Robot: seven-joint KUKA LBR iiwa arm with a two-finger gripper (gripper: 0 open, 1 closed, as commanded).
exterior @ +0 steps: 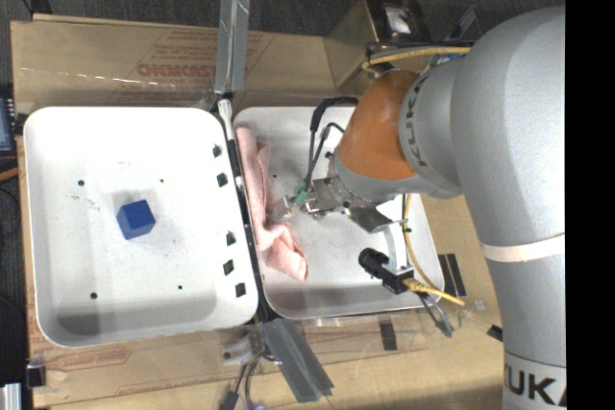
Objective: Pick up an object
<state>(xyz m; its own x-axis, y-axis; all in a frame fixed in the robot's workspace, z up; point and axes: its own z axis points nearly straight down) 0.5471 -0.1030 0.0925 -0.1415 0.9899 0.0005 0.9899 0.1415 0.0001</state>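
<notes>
A pink cloth [267,216] lies crumpled along the left wall of the right bin [327,302], stretching from the bin's back toward its front. My gripper [302,201] hangs low in the right bin, just right of the cloth's middle and close against it. The grey arm with its orange band [380,144] covers most of the gripper from above. A blue cube [136,218] rests on the floor of the left bin [58,139], left of centre and far from the gripper.
A grey metal divider bar [231,43] runs between the two bins, with black clips along the shared wall. Brown cardboard [115,58] lies behind the bins. A black connector with a yellow cable [389,272] sits over the right bin's front right.
</notes>
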